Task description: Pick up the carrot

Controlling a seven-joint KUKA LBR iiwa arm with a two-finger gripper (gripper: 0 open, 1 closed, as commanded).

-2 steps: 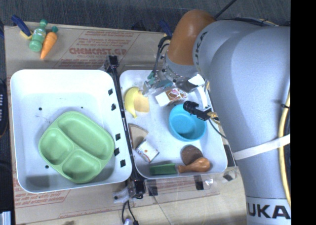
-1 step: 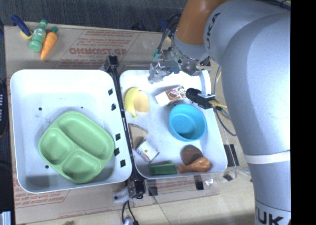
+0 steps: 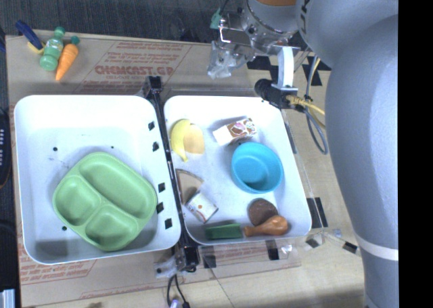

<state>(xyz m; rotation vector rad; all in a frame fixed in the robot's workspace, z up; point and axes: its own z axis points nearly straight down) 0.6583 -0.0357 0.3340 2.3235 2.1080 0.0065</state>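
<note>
My gripper [image 3: 223, 63] hangs above the bench just past the far rim of the right bin [image 3: 291, 154], its translucent fingertips pointing down over the bare cardboard; whether my fingers stand open or closed I cannot tell from this slant, and I see nothing between them; so I judge that I am at the approach step, with the grasp itself not yet begun.

The carrot [image 3: 66, 60] lies well apart from me, outside both bins, on the cardboard at the bench's far left corner, beyond the far rim of the left bin [image 3: 30, 158]; it is tilted, leafy end away from the bins, and it touches or lies just beside a green bottle-like toy [image 3: 51, 53] (a blue-handled thing sits a little further out).

The next move, as I judge it, calls for a long traverse to the left along the far edge, then a descent with my fingers set across the carrot's narrow width, clear of the green toy; crowding there could spoil the close.

The green tray [image 3: 105, 200], the banana [image 3: 184, 139] and the blue bowl [image 3: 256, 167] are none of my business.
</note>
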